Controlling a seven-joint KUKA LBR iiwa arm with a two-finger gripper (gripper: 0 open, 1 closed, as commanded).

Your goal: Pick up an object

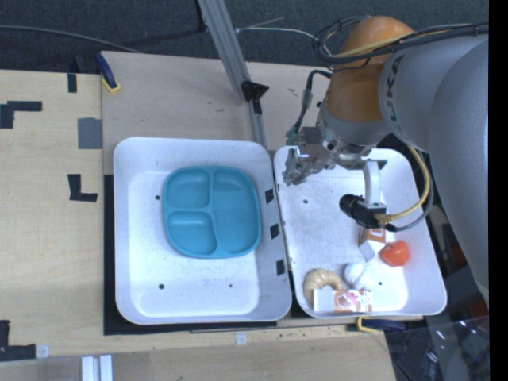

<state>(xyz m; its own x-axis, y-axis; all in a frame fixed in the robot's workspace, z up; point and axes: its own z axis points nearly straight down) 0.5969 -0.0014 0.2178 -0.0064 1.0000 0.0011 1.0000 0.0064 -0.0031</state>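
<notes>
Overhead view of the bench (pixel 190 109) with two shallow white bins side by side. The arm (pixel 444 94) enters from the right and bends down over the right bin (pixel 317 221), placing the gripper (pixel 298 167) low at that bin's upper-left corner, close to the wall shared with the left bin (pixel 131 236). Nothing is seen between its parts, and whether the gripper stands apart or together cannot be told from this angle.

The candidate objects lie well apart from it, clustered along the right bin's lower edge: a tan croissant-shaped piece (pixel 321 279), a small white rounded item (pixel 354 273), a flat red-and-white packet (pixel 344 300), an orange-red item (pixel 394 253) and a small carton-like piece (pixel 373 236) beside it. They are crowded, some touching (a likely reason for a cautious approach), so isolating one without nudging a neighbour looks difficult. A black fitting with a yellow cable (pixel 397 213) hangs from the arm just above the cluster and partly screens it.

The left bin holds a blue divided plate (pixel 213 211), lying flat and unobstructed. A slanted metal post (pixel 226 46) rises behind the bins, clear of the gripper. No pick appears accomplished yet.
</notes>
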